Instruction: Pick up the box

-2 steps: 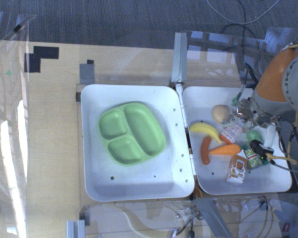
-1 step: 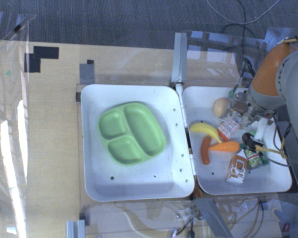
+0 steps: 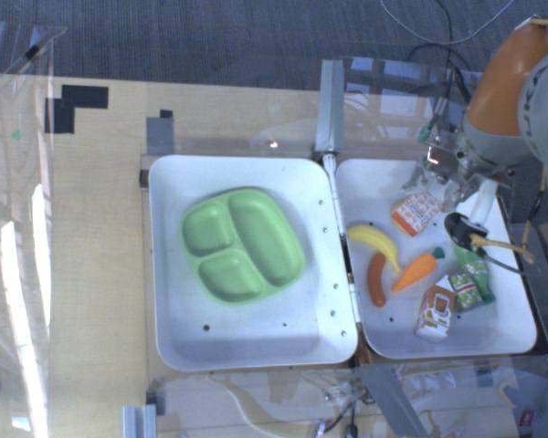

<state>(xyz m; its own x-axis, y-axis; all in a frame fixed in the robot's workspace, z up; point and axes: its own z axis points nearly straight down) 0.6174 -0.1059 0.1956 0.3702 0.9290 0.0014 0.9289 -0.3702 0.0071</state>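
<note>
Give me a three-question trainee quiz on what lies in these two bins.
1. True or false: the green three-compartment plastic plate lies in the left white bin.
2. Which thing lies nearest the claw? A the small orange-and-white cardboard box; B the brown-and-white carton; C the red sausage.
3. Fill in: the yellow banana and the orange carrot lie in the ____ white bin.

Key: 1 true; 2 A; 3 the right white bin.
</note>
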